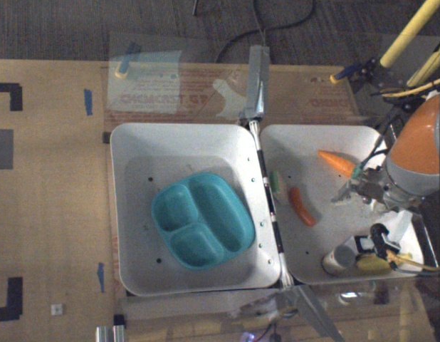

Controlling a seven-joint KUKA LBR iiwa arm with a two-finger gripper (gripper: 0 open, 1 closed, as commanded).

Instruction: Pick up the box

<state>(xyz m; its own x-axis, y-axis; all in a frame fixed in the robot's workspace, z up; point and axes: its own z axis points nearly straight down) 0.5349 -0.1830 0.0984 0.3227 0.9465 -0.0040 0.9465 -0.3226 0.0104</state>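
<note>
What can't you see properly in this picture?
Camera view:
Right bin: its right side is hidden under the arm.
Green thing by the middle divider: too small to name.
Pale cylinder at the bin's near edge: blurred, unclear what it is.
Yellow thing beside it: partly covered by robot parts.

A robotics lab: tape-marked bench (56, 205), cables (257, 9) over grey carpet (77, 13)

Faint red lettering (150, 98) stands on the cardboard panel (291, 107) behind the left bin (120, 191) but is too blurred to read.
</note>
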